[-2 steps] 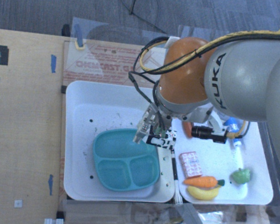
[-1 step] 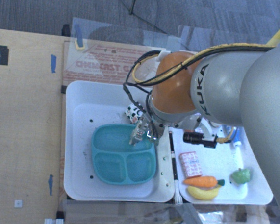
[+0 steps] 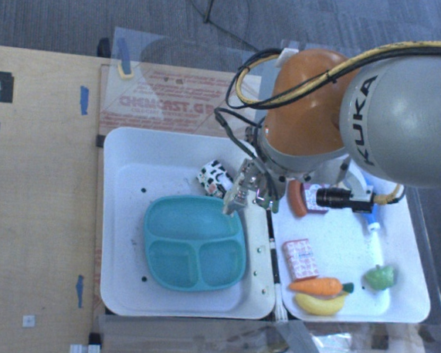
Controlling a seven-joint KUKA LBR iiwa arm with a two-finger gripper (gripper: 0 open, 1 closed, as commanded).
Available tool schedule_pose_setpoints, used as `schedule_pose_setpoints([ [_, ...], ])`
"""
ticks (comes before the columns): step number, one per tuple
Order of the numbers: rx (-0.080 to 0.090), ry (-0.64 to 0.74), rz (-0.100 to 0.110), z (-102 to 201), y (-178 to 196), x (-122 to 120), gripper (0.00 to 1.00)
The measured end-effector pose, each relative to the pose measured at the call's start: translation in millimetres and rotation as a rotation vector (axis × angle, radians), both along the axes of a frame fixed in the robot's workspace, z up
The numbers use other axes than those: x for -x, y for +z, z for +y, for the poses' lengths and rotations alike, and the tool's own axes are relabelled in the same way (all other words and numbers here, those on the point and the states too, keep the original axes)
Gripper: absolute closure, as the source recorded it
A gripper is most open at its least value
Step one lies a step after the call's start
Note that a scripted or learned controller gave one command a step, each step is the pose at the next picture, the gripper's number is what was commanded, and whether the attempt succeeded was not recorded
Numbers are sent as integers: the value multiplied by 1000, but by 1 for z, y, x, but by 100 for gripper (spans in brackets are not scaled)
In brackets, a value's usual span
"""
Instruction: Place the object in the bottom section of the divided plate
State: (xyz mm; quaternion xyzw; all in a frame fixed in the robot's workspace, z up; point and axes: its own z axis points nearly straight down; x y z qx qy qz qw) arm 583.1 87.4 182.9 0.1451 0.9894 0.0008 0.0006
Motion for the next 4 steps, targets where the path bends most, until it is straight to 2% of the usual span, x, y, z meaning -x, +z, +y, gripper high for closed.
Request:
schedule_pose_setpoints([
  [1,-1,-1,0,-1,0,0,0],
  [2,-3,-4,-2,0,8,-2,100],
  [3,0,-12,2,53,36,38,100],
  [4,0,-115,1,141,49,4,100],
])
